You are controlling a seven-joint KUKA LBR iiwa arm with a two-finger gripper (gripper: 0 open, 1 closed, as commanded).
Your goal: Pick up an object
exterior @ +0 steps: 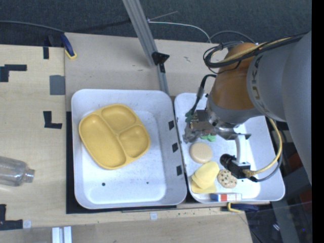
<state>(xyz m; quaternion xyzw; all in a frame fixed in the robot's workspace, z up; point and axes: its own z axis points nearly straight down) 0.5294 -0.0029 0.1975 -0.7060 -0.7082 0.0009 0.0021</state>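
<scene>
the gripper hangs low in the right bin, near its left wall; whether it is apart or together cannot be told, the arm's bulk covering much of it. just below it lie a round cream disc, a yellow lump and a speckled cookie, close together. a green scrap shows beside the gripper. the left bin holds a yellow divided plate. a clear bottle lies on the counter at far left. no writing is readable.

Tray in left bin (cookie probably right).
</scene>
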